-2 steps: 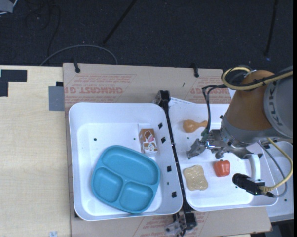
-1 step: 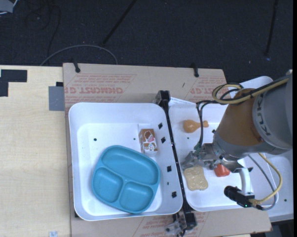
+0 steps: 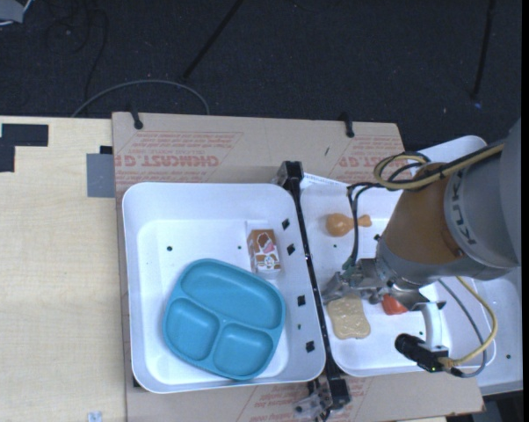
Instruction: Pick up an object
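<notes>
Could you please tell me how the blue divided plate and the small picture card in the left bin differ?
The blue divided plate is far larger than the picture card. The plate is plain blue with three compartments; the card is pale with a brownish print. The plate fills the bin's lower part, the card lies above it. Both lie flat.

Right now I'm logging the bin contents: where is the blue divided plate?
The blue divided plate lies in the left bin, toward its front, just below the small printed packet and left of the divider between the bins.
</notes>
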